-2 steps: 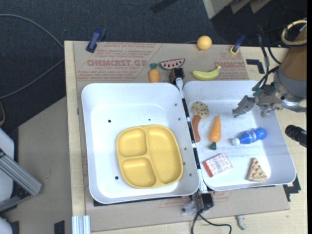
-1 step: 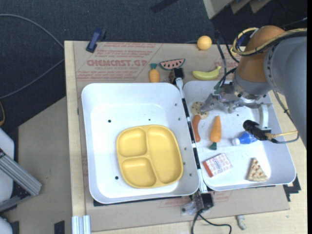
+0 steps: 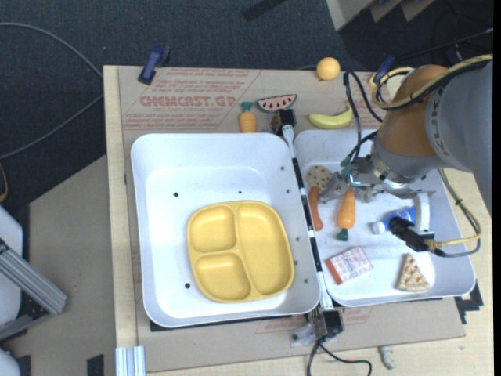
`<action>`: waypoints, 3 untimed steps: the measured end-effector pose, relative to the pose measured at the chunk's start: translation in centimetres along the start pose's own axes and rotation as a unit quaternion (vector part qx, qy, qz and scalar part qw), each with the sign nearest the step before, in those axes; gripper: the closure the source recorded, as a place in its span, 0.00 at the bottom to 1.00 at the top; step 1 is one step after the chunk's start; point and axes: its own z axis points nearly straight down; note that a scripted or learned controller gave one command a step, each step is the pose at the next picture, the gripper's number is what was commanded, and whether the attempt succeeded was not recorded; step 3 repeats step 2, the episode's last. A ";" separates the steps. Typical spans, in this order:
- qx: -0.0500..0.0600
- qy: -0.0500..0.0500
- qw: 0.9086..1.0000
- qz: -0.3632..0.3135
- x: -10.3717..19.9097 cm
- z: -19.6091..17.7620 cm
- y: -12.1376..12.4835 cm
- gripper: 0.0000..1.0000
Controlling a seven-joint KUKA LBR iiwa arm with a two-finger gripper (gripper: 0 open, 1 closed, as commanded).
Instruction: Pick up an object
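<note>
tray (image 3: 239,251): in left bin (image 3: 156,171)
carrot (image 3: 346,209): right bin (image 3: 454,269), below gripper (image 3: 344,182)
banana (image 3: 330,119): behind right bin

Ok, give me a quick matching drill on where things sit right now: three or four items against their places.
Things:
1. yellow divided plate
2. banana
3. pizza slice
4. carrot

Places:
A. right bin, near corner
B. bench, behind the right bin
C. left bin
D. right bin, just beneath the gripper

Pairs: 1-C, 2-B, 3-A, 4-D

tray (image 3: 239,251) in left bin (image 3: 156,171), carrot (image 3: 347,208) right
</note>
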 end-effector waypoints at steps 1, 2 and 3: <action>-0.001 0.000 1.000 0.000 0.0 -1.0 0.1 1.00; -0.003 0.000 1.000 -0.001 5.0 -15.8 -2.4 1.00; -0.003 0.000 1.000 -0.001 5.0 -15.8 -2.4 1.00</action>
